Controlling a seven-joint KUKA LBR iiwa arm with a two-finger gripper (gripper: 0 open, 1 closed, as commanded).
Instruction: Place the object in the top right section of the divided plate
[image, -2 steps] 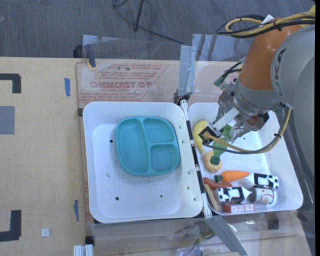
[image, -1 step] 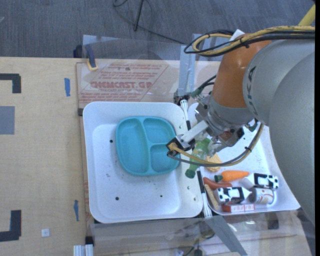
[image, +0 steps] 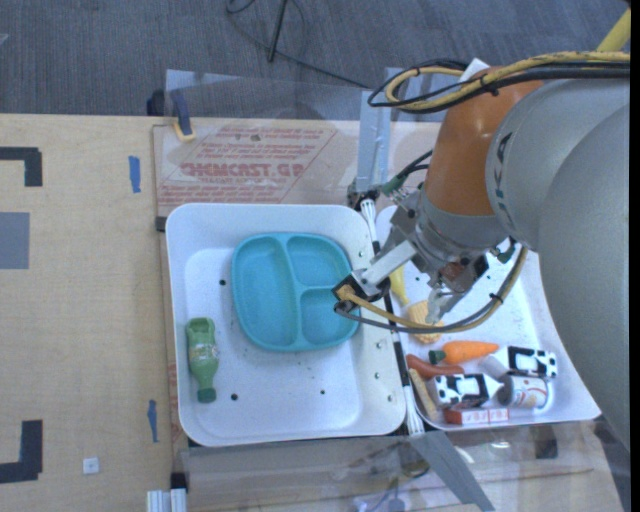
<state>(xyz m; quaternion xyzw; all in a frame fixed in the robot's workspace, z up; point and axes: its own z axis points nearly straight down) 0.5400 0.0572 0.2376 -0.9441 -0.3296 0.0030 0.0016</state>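
Plywood surface (image: 80, 300) carried two white bins. Nearest, the right bin (image: 570, 395) held one orange carrot (image: 468, 351) and two cow-patterned pieces (image: 460, 388). The left bin (image: 280, 400) held one green bottle (image: 202, 358) and one teal plate (image: 270, 290). Farther, one yellow toy (image: 424, 316), likely the pick, lay under the arm (image: 470, 190). It was probably light, slick plastic, best pinched mid-body. Jaws: could not tell.

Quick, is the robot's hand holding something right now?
Gripper: it cannot be told from this view whether it is open, closed or holding anything.
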